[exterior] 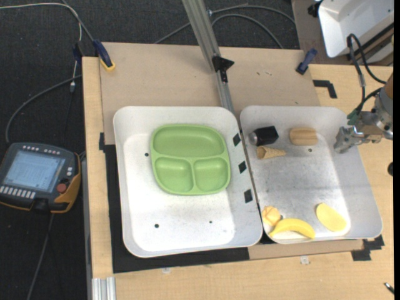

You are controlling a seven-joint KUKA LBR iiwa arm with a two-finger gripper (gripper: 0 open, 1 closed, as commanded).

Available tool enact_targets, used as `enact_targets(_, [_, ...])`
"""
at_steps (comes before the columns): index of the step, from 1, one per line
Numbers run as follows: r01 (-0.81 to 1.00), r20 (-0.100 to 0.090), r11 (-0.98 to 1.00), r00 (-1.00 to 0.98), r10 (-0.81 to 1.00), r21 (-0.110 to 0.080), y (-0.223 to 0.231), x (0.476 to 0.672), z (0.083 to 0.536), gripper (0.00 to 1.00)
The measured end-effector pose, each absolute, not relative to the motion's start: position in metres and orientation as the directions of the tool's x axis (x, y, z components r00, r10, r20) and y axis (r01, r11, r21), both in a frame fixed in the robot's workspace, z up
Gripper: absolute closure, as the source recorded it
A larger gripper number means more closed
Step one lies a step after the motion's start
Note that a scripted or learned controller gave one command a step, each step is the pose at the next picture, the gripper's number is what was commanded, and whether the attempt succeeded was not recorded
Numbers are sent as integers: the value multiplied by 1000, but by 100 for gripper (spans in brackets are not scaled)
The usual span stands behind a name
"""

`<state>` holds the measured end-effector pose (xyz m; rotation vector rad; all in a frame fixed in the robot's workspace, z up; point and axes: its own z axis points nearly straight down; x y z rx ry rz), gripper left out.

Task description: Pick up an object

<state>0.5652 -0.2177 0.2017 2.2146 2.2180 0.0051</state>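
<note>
Right bin (312, 180) middle bare; end effector (345, 140) at its right rim.

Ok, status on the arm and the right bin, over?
Gripper over right bin's right edge, nothing held. Banana, yellow slice, wooden block, black block, cone all untouched. Approach unobstructed.

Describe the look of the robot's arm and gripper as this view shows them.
At the right edge, the gripper is a small pale grey metal assembly on a greyish wrist. Dark cables loop down to it from above, beside a white housing at the top right corner.
</note>
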Motion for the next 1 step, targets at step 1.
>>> enact_targets(1, [1000, 4, 7, -7, 1000, 1, -156, 565, 214, 100])
